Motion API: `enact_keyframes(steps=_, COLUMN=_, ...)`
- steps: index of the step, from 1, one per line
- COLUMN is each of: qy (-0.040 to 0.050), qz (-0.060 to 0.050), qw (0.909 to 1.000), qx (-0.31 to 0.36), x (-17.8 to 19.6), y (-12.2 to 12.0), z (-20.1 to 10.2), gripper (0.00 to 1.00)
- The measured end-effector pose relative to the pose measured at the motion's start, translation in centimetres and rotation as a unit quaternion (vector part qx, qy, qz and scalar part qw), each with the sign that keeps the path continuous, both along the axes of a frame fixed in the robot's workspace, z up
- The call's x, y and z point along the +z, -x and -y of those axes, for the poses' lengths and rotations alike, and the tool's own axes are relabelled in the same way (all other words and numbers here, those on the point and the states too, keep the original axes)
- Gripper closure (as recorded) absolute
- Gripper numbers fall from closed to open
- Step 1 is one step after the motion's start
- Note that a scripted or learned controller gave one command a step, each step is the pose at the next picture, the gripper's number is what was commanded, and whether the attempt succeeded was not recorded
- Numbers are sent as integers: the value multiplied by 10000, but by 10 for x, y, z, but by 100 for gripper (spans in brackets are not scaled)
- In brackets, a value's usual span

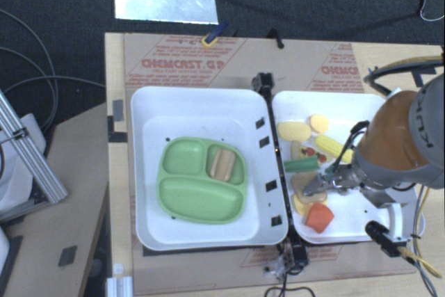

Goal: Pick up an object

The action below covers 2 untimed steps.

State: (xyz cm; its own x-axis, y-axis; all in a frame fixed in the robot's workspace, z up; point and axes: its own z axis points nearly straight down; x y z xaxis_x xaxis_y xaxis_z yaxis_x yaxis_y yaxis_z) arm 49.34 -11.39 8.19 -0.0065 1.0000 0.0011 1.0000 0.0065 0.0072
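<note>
The left bin [201, 102] holds a green tray [201, 181] — a tan piece [222, 163] lies in its upper-right compartment. The right bin [348, 104] holds yellow pieces [293, 130], corn [328, 145], a green piece [300, 165] and a red piece [319, 218]. The gripper [316, 186] sits low just above the red piece — its state cannot be told.
</note>
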Motion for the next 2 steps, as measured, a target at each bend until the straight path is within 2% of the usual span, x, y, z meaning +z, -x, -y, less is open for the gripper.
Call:
enact_keyframes(steps=1, qy=-12, qz=28, qw=10000, qx=45, x=109, y=-8, z=-91, gripper=0)
enact_keyframes(steps=2, qy=9, qz=3, qw=10000, qx=4, x=103, y=-80, z=-95, gripper=0)
